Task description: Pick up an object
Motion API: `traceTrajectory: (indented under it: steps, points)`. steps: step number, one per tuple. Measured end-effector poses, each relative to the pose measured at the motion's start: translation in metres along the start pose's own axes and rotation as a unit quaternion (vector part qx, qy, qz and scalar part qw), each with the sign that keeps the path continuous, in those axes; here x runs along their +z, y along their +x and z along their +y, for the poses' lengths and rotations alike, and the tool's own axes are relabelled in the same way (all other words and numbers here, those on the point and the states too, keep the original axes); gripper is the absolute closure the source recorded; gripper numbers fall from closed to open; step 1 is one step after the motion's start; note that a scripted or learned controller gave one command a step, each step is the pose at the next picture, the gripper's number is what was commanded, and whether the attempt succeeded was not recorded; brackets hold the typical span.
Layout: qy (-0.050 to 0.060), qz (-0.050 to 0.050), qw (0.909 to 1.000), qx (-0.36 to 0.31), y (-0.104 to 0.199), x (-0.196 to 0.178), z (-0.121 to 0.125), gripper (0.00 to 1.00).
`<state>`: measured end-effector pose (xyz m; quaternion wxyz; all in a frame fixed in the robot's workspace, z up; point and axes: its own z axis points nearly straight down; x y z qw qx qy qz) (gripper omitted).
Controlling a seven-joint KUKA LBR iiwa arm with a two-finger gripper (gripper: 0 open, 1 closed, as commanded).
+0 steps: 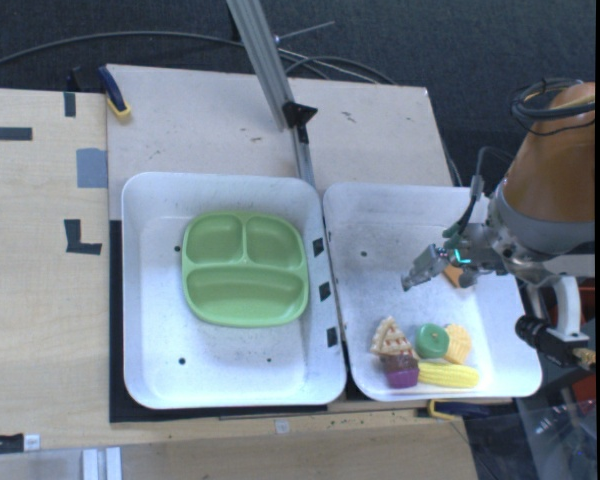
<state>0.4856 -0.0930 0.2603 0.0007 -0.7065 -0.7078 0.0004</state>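
Nearest the camera, a cluster of small toy food pieces lies along the near edge of the right bin (380,208): a yellow corn cob (448,375) against the near wall, a purple piece (401,372) touching its left end, a waffle-like wedge (388,337) just behind that, a green round piece (433,341) in the middle, and a yellow-orange piece (459,343) on its right. An orange object (460,275) sits apart from the cluster, toward the right wall of the same bin, directly at the gripper (442,266). Whether the claw is spread or closed cannot be told from this view, and the orange object cannot be confirmed to lie between its parts. Judged from the layout, the step in hand is the approach to a grasp. To do it well, select the isolated orange object rather than the packed cluster, where neighbours touch and a descent would likely push pieces aside; centre the tool over the object, keep clear of the right wall, and lift straight up before confirming the hold. Failure is likely if the object slides against the bin floor during closing. Outward from this, the left bin (140,268) holds a green divided plate (246,269) with three compartments, lying flat near the bin's centre; nothing is visible in the compartments.
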Motion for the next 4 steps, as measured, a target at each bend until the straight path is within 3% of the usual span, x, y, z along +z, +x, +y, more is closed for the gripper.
traceTrajectory:
  steps: [3,4]
  points:
    - [0.002,0.0,1.0,0.0,0.0,0.17,0.001,0.0]
    - [0.002,0.001,1.0,0.0,0.001,0.159,0.001,1.0]
